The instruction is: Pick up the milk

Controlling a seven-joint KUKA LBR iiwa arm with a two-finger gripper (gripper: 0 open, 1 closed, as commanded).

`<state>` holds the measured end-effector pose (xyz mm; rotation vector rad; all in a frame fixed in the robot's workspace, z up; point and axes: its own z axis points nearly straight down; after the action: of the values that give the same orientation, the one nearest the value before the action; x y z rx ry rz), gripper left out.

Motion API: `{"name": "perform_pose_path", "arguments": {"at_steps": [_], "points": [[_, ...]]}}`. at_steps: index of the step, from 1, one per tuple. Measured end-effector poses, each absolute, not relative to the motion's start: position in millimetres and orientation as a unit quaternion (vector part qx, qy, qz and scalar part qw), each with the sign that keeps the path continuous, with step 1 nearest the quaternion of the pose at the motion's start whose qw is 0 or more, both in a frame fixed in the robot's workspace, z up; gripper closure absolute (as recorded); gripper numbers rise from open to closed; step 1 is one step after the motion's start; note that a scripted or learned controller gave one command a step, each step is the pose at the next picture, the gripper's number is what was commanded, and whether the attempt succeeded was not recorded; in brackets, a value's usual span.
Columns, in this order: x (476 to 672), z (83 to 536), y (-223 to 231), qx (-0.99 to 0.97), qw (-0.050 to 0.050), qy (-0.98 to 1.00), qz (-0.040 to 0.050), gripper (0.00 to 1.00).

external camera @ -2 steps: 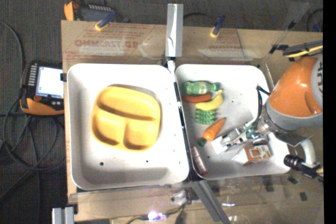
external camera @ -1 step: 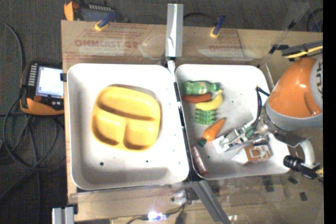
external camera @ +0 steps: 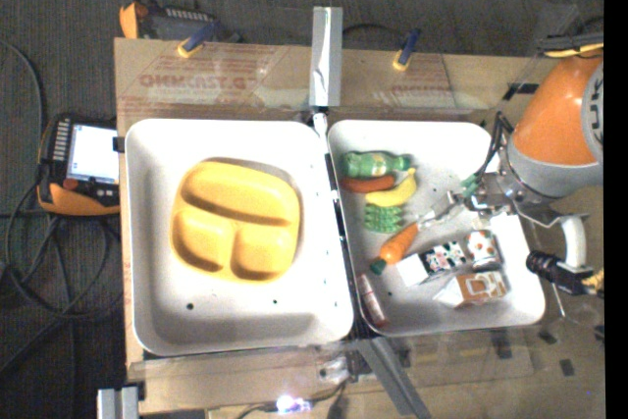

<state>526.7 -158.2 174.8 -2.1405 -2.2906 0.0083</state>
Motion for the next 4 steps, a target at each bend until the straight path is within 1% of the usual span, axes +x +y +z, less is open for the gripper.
{"name": "perform_pose_path", "arguments": {"at_steps": [1,2,3,4], "points": [[496.0,98.3,-174.9,-0.682,0.003,-0.731,-0.0064,0.00],[489.8,90.5,-162.1,-0.598,-0.011,-0.802,-0.0008,0.00],[489.9,90.3,-162.0,-0.598,-0.011,-0.802,-0.0009,0.00],[503.7,86.4,-188.7,-0.525,0.008,-0.851,-0.0070,0.00]]}}
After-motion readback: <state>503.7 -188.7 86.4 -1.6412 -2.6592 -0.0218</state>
